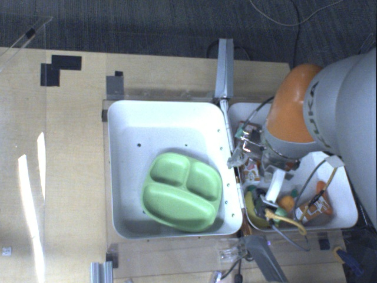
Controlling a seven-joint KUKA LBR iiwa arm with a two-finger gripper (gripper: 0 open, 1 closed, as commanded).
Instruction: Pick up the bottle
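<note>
Tool (254,171), grip state unreadable, low at right bin's (347,214) crowded left wall; green divided tray (182,190) fills left bin's (126,158) near half.

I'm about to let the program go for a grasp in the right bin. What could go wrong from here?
1. The gripper sits low in the crowded right bin; a small orange item and other clutter lie close by, so it may close on the wrong thing.
2. I cannot make out a bottle clearly under the arm, so aim is uncertain.
3. Loose cables hang near the gripper and might snag.
</note>
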